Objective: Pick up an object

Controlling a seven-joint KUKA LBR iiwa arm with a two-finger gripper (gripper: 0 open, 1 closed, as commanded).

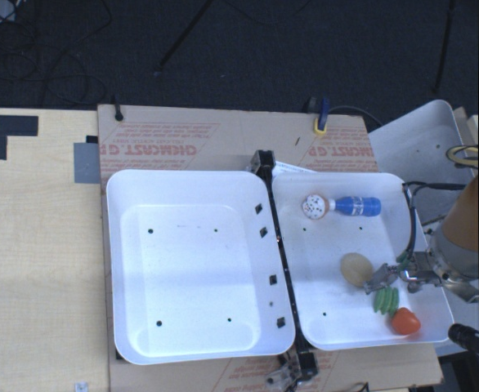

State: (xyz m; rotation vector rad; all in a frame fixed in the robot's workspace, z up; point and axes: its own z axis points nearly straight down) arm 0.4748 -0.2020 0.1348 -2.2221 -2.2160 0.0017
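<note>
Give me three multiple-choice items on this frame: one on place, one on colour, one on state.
1. Which bin holds the objects?
A. left bin
B. right bin
C. both

2. What colour is the bottle?
A. blue
B. yellow
C. black

3. What is the gripper near?
A. the bottle
B. the left bin's far corner
C. the tan object and green object

Answers:
1 B: the bottle, tan object, green object and red object all lie in the right bin.
2 A: its body is blue.
3 C: the gripper sits between them.

Arm point(468, 219): grey housing with an orange band above the wrist. Gripper point(384, 278): grey metal fingers; black cable alongside.
</note>
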